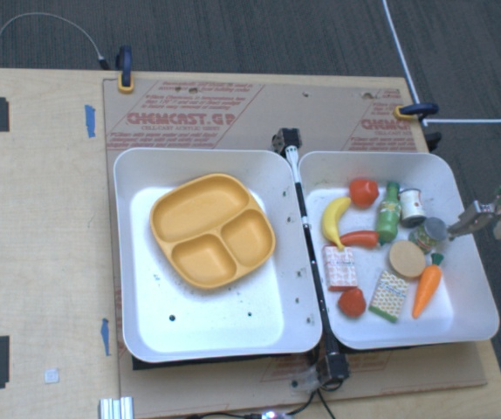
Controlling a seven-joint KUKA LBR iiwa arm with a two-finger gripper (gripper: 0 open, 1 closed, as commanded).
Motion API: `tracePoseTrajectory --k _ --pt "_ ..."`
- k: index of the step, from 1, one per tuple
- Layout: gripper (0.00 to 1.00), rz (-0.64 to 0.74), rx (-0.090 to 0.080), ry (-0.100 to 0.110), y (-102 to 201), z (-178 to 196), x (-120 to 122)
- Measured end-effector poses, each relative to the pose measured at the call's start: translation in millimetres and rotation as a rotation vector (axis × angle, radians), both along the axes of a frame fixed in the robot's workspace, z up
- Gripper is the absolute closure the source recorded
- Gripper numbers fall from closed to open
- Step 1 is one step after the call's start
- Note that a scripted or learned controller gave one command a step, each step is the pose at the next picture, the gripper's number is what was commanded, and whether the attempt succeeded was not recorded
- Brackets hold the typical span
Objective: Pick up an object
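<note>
Reaching from the right, the pincer (435,230) hovers over the right bin (469,317).

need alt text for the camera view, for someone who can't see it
Two shallow white bins sit side by side on a bench: the left bin holds a yellow divided plate, and the right bin holds toy food, including a banana, a carrot and a green bottle. A gripper reaches in from the right edge.

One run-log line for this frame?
hand: at right bin right edge | grasp: unclear | yellow tray: left bin | banana, carrot: right bin
</note>
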State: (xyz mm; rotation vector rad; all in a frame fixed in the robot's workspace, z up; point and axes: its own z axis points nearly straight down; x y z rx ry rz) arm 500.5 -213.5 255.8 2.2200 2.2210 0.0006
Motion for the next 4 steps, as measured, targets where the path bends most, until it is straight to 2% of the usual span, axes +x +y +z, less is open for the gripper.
tracePoseTrajectory --k 1,2,3,4 --pt "0.0 0.009 0.015 -0.002 -1.7 -158.1 -6.2" --pt "1.0 0.004 0.005 -0.002 -5.8 -149.2 -7.7" --pt "1.0 0.001 0.0 0.0 49.6 -83.0 -20.6" --pt "1.0 0.002 0.001 -0.002 133.6 -42.4 -16.7"
